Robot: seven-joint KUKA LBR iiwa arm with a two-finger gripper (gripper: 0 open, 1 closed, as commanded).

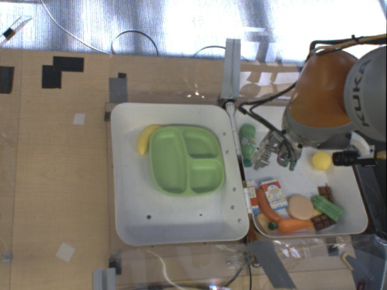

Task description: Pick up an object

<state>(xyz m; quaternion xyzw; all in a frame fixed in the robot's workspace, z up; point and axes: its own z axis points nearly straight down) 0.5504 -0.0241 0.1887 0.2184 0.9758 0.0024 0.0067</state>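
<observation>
Landmark: the green bottle (247,144), lying in the right bin (354,219) against the wall it shares with the left bin (130,174).

Item 1, my tool (277,153). Just right of the bottle, hanging above the right bin's upper half, fingers pointing down and spread apart with nothing between them.

Item 2, the bottle itself, my likeliest pick. It lies on its side, long axis running from the far edge of the bin toward the near edge, parallel to the shared wall. Which end is the cap I cannot tell. It sits to the left of my tool, close by. The coming move would turn on a short shift leftward and a descent, with the fingers closing across the short width. The wall touching its left side may leave little room for a finger there.

Item 3, other stock, all nearer the camera than the bottle and to its right: a small carton (274,193), an orange carrot (294,225), a round tan piece (300,207), a green block (327,206), brown chocolate squares (326,193). A yellow lemon (321,160) lies well right of the bottle.

Item 4, left of the bottle beyond the wall: a green divided plate (185,160) and a banana (144,139).
</observation>
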